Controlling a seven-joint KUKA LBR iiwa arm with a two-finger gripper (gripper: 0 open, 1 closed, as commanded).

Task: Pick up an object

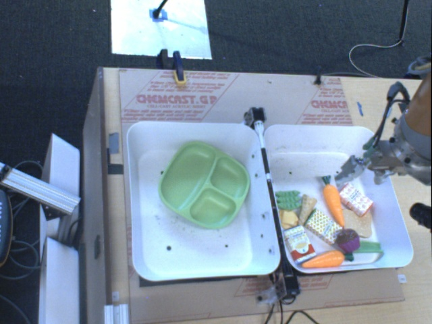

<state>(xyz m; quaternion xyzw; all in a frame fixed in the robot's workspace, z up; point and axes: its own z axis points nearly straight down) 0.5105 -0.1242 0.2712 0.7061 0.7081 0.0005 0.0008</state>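
One orange carrot (333, 204), green-topped, below the pincer (358, 164); pincer's grip state unclear

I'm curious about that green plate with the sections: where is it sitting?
The green divided plate lies in the left white bin, near its middle and toward the divider that separates it from the right bin holding the toy food.

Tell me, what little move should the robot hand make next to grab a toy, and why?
Probably lower a little toward the carrot. The gripper hangs above the right bin, just up and to the right of that carrot, with nothing between its fingers. The toys lie crowded together in the bin's near half, so this upright carrot at the edge of the pile looks easiest to reach.
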